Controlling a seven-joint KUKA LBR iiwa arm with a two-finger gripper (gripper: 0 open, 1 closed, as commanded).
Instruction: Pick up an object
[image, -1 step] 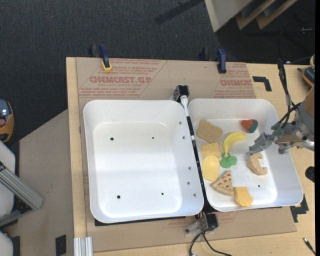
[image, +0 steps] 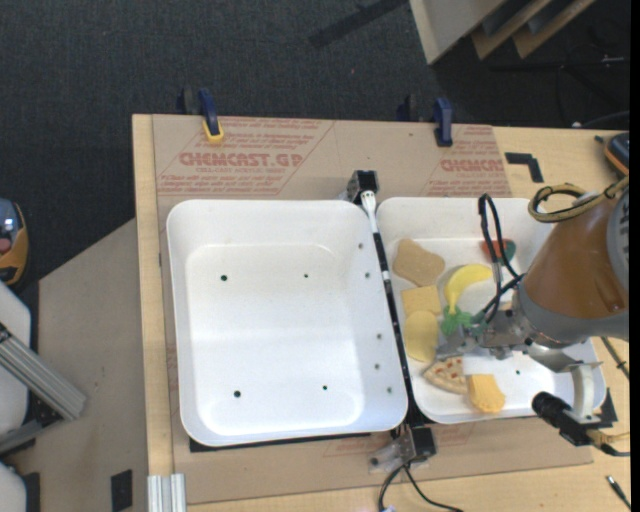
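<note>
The right bin (image: 440, 212) holds several toy foods: a tan bread piece (image: 418, 262), a yellow banana (image: 466, 282), a pale yellow cheese square (image: 420, 300), a pizza slice (image: 446, 375) and an orange-yellow wedge (image: 487, 393). A small green item (image: 455, 322) lies by the banana's lower end. My gripper (image: 487, 335) reaches down from the orange-banded wrist (image: 580, 265) into the middle of this bin, right beside the green item and just above the pizza slice. The wrist hides most of it.
The left bin (image: 285, 215) lies alongside, sharing a divider rail (image: 385, 290). A red and green item (image: 497, 248) sits at the right bin's back. Black cables (image: 490, 225) loop over the arm. Blue clamps (image: 208, 105) hold the board's far edge.
</note>
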